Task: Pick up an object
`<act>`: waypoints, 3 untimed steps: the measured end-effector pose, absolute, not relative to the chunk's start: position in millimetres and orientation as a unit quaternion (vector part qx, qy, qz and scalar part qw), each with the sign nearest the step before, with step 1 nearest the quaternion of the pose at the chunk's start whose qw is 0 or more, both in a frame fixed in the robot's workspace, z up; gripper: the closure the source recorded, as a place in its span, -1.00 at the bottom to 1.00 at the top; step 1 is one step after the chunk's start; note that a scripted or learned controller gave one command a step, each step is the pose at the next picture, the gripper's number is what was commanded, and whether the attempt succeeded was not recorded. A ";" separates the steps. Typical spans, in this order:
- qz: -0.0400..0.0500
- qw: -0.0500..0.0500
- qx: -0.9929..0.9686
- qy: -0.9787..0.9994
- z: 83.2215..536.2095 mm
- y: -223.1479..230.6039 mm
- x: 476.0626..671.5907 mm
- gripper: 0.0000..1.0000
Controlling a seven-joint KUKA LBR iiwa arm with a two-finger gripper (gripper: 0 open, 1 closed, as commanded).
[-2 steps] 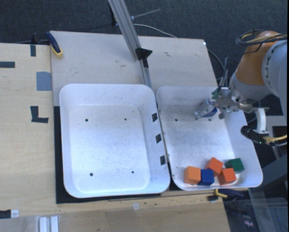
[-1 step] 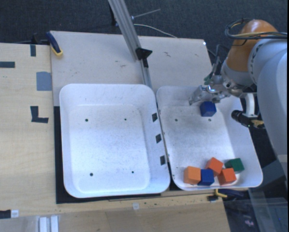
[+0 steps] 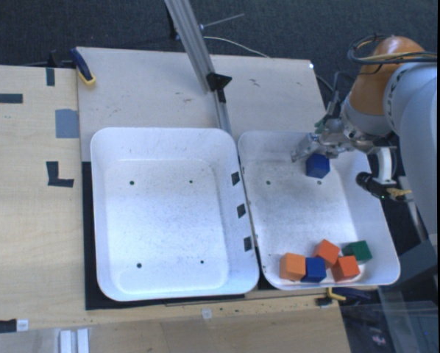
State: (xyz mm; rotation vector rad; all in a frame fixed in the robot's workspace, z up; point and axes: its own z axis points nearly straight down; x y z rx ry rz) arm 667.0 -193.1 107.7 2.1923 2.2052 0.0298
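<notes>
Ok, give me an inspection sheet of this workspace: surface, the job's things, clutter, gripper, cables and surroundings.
Surface: wooden bench bearing two white bins, left bin and right bin, side by side.
Job's things: blue cube at the gripper near the right bin's far end; orange, blue and green blocks clustered at its near end.
Clutter: tape pieces on the bench; yellow-blue clamp at the far left.
Gripper: gripper directly above the blue cube; hold not confirmed.
Cables: thin white wire on the far board; loops atop the arm.
Surroundings: dark floor; slanted metal rail.

white bins (image 3: pixel 161 285), blue cube (image 3: pixel 318 167), orange blocks (image 3: pixel 293 266).
</notes>
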 end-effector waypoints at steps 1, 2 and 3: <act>0.008 0.020 0.705 0.709 107.9 -188.7 663.9 -1.00; 0.009 0.018 0.705 0.709 107.7 -190.3 663.0 -1.00; 0.009 0.019 0.705 0.709 107.7 -189.1 662.0 -1.00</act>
